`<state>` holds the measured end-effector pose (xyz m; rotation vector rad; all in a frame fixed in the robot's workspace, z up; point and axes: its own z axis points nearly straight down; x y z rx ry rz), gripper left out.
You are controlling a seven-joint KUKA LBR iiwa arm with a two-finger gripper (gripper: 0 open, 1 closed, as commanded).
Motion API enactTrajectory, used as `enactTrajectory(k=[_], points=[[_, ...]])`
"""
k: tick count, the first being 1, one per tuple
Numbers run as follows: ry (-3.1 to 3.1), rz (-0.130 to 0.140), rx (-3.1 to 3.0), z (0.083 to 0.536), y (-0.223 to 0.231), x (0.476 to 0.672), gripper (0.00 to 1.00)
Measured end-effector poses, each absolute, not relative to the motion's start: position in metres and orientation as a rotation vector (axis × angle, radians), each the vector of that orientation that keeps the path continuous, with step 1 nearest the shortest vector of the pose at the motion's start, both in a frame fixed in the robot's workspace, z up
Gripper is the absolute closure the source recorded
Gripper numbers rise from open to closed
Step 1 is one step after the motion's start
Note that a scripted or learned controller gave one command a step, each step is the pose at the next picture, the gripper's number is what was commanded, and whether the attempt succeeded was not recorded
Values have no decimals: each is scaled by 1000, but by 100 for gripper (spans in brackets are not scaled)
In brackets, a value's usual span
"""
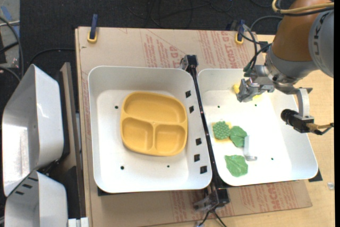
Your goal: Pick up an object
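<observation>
Pick in progress, nothing lifted
Grey two-finger gripper (247,94) over small yellow object (256,94); grasp state cannot be told; lift remains

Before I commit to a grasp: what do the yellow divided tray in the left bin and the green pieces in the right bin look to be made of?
Yellow divided tray: probably moulded plastic; uniform colour, rounded ridges, soft matte sheen. Green pieces: likely plastic or rubber toy food; flat saturated colour, a bumpy texture on one. They are too small to tell further.
</observation>
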<state>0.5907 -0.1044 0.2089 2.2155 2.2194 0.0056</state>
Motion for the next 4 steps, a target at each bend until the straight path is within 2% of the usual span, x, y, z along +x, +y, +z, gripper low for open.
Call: enactTrajectory(k=[1,2,3,4], points=[[2221,5,2214,255,-106,600,100],[2232,0,2214,254,-53,588,100],[2234,1,2213,255,7,585,100],[2233,-2,2215,234,55,588,100]])
